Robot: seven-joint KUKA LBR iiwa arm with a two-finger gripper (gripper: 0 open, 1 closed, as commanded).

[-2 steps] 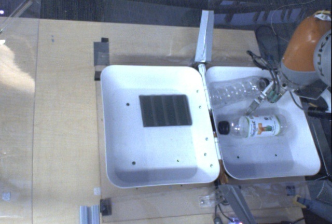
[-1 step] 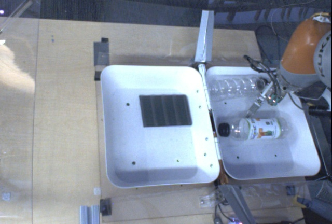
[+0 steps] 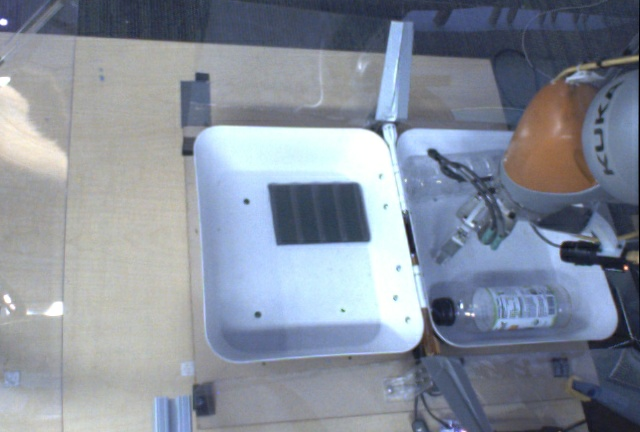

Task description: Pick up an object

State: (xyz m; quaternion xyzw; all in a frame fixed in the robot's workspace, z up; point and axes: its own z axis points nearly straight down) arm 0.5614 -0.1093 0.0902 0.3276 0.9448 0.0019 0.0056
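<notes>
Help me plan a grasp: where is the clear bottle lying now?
The clear bottle lies on its side along the near edge of the right bin, black cap toward the left bin, below the gripper.

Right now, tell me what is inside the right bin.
The right bin holds a clear plastic bottle with a black cap, lying on its side near the front wall. The gripper reaches in above it. The arm covers the bin's far right part.
</notes>
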